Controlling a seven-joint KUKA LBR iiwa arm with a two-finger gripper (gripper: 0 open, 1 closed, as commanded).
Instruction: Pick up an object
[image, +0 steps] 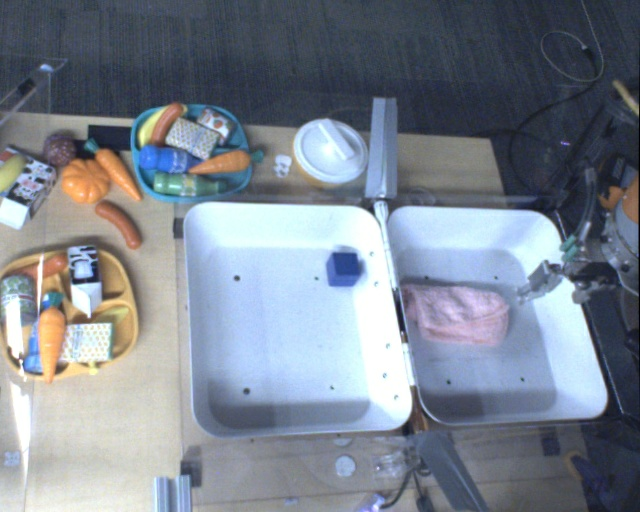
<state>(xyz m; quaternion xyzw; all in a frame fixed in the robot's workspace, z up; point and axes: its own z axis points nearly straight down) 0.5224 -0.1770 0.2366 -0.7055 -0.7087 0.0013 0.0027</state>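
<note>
Camera view, looking down on the bench at a slant.

My gripper (556, 278) sits at the right rim of the right bin (500, 225), above the bin's upper right area. My arm enters from the right edge of the view. One grey finger (535, 281) points left toward the bin interior; a second projects near the rim. My fingers stand apart, and nothing lies between them.

Right bin contents: one pink cloth (455, 312), crumpled, lying flat on the bin floor against the left wall. It is left of my gripper and apart from it; the nearest fingertip is just beside the cloth's upper right corner without touching.

Left bin (280, 400) contents: one blue block (344, 268), resting on the floor in the upper right area, near the divider between the bins. It is well apart from my gripper.

Bench surface outside the bins:
- A blue bowl (152, 185) holding toy food, behind the left bin.
- A white lid (332, 150), round, right of the blue bowl.
- A yellow tray (125, 300) with toy food at the left edge.
- An orange pumpkin (84, 181) and a carrot (122, 174), loose, at the upper left.
</note>
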